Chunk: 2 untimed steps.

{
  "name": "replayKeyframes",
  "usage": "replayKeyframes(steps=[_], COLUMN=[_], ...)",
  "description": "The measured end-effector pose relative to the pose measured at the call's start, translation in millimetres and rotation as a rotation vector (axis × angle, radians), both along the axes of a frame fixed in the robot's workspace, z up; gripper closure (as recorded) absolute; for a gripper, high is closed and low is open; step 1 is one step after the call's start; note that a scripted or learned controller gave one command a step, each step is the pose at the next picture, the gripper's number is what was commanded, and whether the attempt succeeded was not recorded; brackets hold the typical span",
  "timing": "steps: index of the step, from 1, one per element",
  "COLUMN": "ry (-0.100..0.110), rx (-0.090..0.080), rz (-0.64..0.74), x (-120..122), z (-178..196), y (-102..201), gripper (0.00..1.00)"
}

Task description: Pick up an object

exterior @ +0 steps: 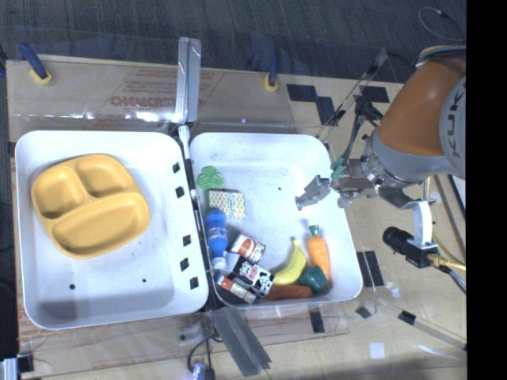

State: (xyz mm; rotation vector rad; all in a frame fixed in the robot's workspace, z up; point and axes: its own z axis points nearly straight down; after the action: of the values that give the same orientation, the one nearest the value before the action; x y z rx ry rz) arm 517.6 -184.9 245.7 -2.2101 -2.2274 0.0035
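Approach over right bin, nothing grasped yet.

Clustered at near edge of right bin (261,145): banana (291,264), carrot (318,253), small cans (247,248), blue bottle (215,228). Poised above bin's right rim, just beyond carrot: gripper (312,193), nothing visible between fingers; degree of opening impossible to tell. Best lowered onto carrot or banana at cluster's outer edge, clear of rim and near wall. Open floor across far half of bin for descent. Left bin (47,307) occupied by yellow tray (89,204).
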Motion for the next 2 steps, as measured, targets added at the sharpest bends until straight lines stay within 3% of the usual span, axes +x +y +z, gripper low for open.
replayKeyframes(steps=[1, 2], ry=[-0.002, -0.009], rx=[-0.001, 0.000], rz=[-0.028, 0.078], x=[-34.0, -26.2], z=[-24.0, -151.9], y=[-22.4, -16.2], gripper=[0.00, 0.00])
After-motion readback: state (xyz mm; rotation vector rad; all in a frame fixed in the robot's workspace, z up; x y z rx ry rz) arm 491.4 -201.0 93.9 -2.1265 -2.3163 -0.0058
